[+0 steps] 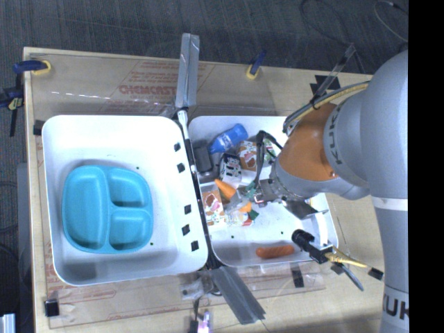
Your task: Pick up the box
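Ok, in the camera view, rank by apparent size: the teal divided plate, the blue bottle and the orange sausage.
1. Teal divided plate, by far the largest.
2. Blue bottle and orange sausage look too alike to rank; clutter partly hides the bottle.

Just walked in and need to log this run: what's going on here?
A grey arm with an orange band reaches from the right into the right bin, its hand low over a pile of small items, among them a printed box, a blue bottle and a sausage. Nothing is visibly lifted. The left bin holds a blue divided tray.
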Controlling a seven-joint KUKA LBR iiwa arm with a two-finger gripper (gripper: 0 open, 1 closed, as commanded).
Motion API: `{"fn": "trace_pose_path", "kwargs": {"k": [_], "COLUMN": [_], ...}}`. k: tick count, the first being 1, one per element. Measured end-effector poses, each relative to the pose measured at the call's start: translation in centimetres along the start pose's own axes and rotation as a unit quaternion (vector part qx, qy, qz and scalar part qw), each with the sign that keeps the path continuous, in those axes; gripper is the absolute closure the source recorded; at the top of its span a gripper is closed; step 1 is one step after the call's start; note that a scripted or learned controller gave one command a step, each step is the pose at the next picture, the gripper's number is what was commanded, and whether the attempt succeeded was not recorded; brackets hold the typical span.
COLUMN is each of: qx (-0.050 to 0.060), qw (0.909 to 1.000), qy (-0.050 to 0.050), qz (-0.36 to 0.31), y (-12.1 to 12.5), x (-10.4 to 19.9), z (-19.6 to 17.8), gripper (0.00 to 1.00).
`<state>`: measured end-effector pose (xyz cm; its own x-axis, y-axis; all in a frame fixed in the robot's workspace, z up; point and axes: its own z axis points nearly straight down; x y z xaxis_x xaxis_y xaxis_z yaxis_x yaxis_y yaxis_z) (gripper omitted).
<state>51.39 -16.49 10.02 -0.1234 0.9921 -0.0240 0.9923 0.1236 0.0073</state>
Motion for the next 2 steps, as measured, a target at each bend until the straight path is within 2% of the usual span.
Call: {"fn": "trace_pose_path", "kwargs": {"k": [1, 2], "qx": [0.000, -0.006], "qw": [0.9995, 0.9999], "qy": [0.012, -0.010], "qz": [0.031, -0.008], "y": [-3.7, -3.1], "x": [-2.3, 1.2], "z": [0.4, -0.2], "gripper": [0.00, 0.00]}}
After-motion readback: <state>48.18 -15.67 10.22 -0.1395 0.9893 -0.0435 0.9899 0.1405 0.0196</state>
